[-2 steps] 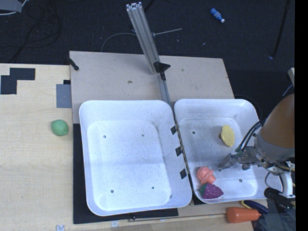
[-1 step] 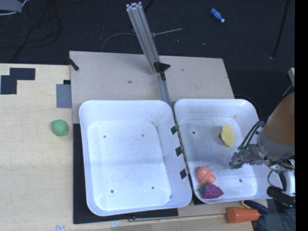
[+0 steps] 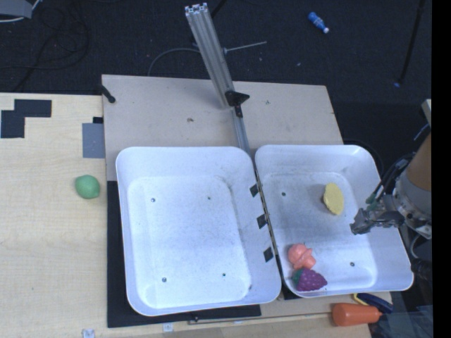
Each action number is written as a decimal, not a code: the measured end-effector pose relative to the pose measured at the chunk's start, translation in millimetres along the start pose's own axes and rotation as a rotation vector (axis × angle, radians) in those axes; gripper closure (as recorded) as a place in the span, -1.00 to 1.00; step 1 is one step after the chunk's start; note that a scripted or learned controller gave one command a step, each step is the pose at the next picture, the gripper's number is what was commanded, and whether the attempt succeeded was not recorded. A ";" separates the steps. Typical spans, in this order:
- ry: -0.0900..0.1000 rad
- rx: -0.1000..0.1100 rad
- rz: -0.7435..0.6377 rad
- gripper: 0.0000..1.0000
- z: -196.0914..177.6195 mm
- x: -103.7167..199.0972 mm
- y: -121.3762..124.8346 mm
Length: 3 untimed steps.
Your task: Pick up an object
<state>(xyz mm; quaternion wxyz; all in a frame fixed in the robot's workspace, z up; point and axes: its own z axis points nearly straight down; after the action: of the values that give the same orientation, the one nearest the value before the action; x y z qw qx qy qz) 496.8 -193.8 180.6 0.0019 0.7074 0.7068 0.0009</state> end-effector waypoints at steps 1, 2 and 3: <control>0.001 0.002 0.000 1.00 -26.3 -0.4 0.5; 0.002 0.004 -0.004 1.00 -31.4 47.3 10.6; 0.002 0.004 -0.003 1.00 -37.3 85.0 31.0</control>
<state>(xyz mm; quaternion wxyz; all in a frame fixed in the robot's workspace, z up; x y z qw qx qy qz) 527.7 -108.8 217.9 -0.0002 0.7062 0.7080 0.0002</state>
